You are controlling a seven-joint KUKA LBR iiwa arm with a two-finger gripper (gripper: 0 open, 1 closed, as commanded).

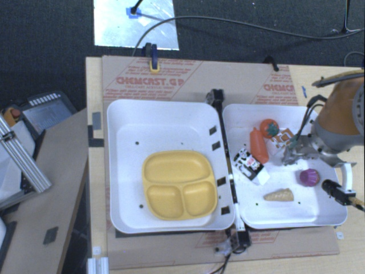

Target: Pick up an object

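My gripper point(290, 153) hangs low over the right shallow white bin point(319, 217), just beside the orange carrot-shaped toy point(258, 145) and the small round orange-and-green toy point(270, 127). Whether it is spread or closed I cannot tell; the tip looks like a blur of grey metal. Nothing appears lifted yet, so the pick is not done. The purple cup-shaped toy point(309, 177) and tan cone point(279, 196) lie near, the yellow compartment tray point(179, 184) in the left bin point(122, 153).

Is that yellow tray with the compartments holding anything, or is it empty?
Empty. The yellow tray lies flat in the left bin, and all three of its compartments show only bare yellow plastic.
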